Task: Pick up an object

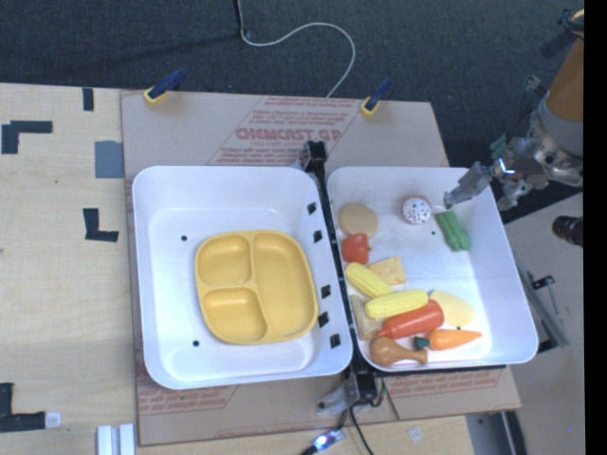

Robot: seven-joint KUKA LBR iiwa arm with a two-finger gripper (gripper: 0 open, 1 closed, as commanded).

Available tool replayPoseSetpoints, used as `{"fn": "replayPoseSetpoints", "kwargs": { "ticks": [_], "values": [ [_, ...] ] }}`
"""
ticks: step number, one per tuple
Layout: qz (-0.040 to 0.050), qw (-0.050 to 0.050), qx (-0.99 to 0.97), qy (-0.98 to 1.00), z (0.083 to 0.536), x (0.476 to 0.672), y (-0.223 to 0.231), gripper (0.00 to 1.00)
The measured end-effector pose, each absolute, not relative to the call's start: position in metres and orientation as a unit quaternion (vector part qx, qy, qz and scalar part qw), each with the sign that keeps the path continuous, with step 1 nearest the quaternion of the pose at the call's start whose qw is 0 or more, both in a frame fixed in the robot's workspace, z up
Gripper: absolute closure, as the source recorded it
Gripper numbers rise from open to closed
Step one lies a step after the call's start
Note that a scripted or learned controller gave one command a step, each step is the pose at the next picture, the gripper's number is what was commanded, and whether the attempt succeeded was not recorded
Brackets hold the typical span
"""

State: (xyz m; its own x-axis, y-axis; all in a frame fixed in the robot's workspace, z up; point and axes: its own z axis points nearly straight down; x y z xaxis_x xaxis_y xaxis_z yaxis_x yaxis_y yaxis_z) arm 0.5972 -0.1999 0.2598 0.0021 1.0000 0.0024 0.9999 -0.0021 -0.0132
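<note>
The right bin [493, 254] holds several toy foods. A green piece [453, 230] lies near its upper right, with a white speckled ball [415, 210] to its left. Further left are a tan round piece [358, 219] and a red piece [355, 247]. Toward the front lie two yellow corn cobs [396, 303], a red sausage-like piece [411, 320], a carrot [453, 339] and a brown drumstick [387, 351]. My gripper [479, 190] hangs over the bin's upper right corner, just above and right of the green piece, with nothing seen in it.
The left bin [161, 254] holds a yellow divided plate [256, 285]. Black clips [327, 263] join the bins along the middle wall. A white cable [303, 31] loops on the dark floor behind the bench. Two clamps [163, 85] pin the cardboard's back edge.
</note>
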Motion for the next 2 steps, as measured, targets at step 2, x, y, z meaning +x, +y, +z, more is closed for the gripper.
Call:
{"fn": "replayPoseSetpoints", "kwargs": {
  "ticks": [2],
  "values": [
    [0.0023, 0.003, -0.707, -0.708, 0.202, 0.599, -0.198, 0.00]
  ]
}}
